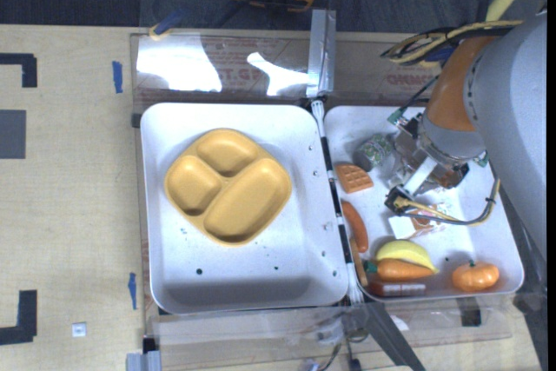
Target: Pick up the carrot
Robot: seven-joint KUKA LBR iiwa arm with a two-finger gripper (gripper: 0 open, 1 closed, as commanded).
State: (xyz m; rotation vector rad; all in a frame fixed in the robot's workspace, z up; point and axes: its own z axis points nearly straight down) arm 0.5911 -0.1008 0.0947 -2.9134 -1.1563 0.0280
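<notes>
The carrot (pixel 403 269) is an orange stick with a dark green end. It lies along the front wall of the right bin (pixel 508 261), with a yellow banana (pixel 405 252) resting against its far side. My gripper (pixel 412 159) hangs over the middle of the right bin, well behind the carrot and apart from it. It sits below the orange-banded wrist, close to a greenish crumpled item (pixel 375 150). I see nothing held between its fingers.
An orange waffle-like piece (pixel 354 178) and a reddish sausage (pixel 354 226) lie by the right bin's left wall. A small orange pumpkin-like fruit (pixel 475 275) sits in its front right corner. The left bin (pixel 174 274) holds a yellow divided plate (pixel 228 184).
</notes>
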